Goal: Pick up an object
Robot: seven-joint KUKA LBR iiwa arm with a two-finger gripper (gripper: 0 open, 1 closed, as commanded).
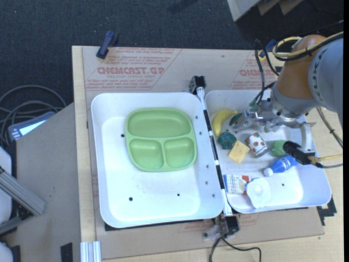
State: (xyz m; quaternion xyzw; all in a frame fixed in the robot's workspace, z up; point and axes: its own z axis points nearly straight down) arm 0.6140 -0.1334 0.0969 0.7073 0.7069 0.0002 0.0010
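Banana (220, 121) | right bin (322, 187) ~10 o'clock | looked soft, light; grab mid-body | gripper (256, 119) hovered nearby, opening can't tell

A robotics lab was where I worked.
My worktop (163, 64) was a board printed with a maker's name, two white bins (109, 146) clamped on it, loose cables (22, 100) trailing over dark carpet (82, 10), and metal framing (22, 192) alongside.

Tool (252, 120) low in right bin (311, 192), above banana (220, 120).
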